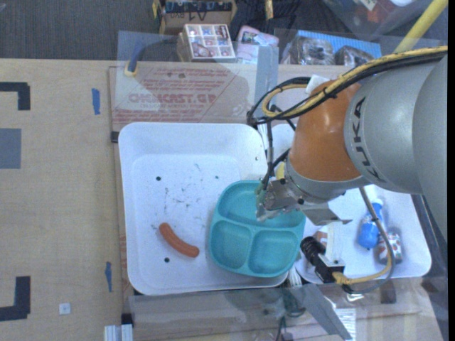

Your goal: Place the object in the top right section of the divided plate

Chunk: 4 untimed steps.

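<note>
One orange-red sausage-shaped toy (178, 240) lies on the left white plastic bin's (142, 162) floor, just left of one teal divided plate (252, 240). Our gripper (271, 206) hangs over the plate's upper sections; we cannot tell its grip. We judge it should approach the sausage crosswise.

Just below the metallic grey gripper (271, 206) lies a smooth, glossy teal plastic divided plate (254, 240). Left of it, a matt orange sausage-shaped object (178, 240) rests in the scuffed, speckled white plastic bin (178, 162).
</note>
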### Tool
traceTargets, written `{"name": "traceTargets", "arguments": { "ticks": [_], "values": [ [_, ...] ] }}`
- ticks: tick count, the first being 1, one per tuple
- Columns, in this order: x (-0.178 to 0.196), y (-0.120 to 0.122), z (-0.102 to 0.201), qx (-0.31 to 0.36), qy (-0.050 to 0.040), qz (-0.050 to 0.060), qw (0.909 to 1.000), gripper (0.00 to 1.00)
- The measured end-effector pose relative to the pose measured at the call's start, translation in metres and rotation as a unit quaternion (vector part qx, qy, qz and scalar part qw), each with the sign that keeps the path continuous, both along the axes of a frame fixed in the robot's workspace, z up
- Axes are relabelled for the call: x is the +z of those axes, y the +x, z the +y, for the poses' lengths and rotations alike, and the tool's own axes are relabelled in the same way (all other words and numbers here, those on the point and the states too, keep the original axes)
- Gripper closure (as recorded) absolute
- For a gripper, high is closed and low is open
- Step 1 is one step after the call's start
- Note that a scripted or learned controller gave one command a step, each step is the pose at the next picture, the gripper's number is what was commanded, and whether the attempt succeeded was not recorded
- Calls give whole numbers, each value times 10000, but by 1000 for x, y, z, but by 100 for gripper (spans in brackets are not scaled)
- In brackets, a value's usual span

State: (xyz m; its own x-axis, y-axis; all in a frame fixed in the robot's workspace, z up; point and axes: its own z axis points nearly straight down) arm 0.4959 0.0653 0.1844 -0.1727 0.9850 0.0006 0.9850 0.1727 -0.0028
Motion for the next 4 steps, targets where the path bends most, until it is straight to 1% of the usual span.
{"name": "traceTargets", "arguments": {
  "ticks": [1,2,4],
  "values": [
    [46,65,20,-934,-5,-12,9956,100],
    [0,-4,-15,-713,-2,-5,9975,100],
    [20,-3,-16,-724,-7,-22,9974,100]
  ]
}}
